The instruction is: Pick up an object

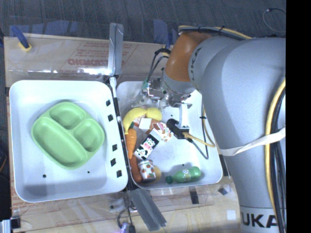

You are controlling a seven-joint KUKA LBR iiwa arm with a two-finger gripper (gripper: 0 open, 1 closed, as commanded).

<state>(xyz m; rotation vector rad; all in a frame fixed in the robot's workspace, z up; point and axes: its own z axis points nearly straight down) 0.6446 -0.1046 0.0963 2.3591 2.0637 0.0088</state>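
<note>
The right bin [210, 155] holds a heap of small toys. A yellow banana [137, 115] lies at its upper left, with an orange carrot [131, 147] along the left wall below it. A black-and-white cow-print box [146, 148] and a small patterned carton [162, 131] sit in the middle. A little can [147, 170] and a green bottle [185, 174] lie near the front wall. My gripper [156, 93] hangs under the orange wrist band at the bin's back, just above the banana. The wrist hides what lies directly under it.
The left bin [29, 178] carries a green divided plate [68, 134]. A grey divider with black clips [115, 144] separates the two bins. The bulky grey arm [243, 106] covers the right bin's right side. A yellow cable [201, 142] loops over the right bin's floor.
</note>
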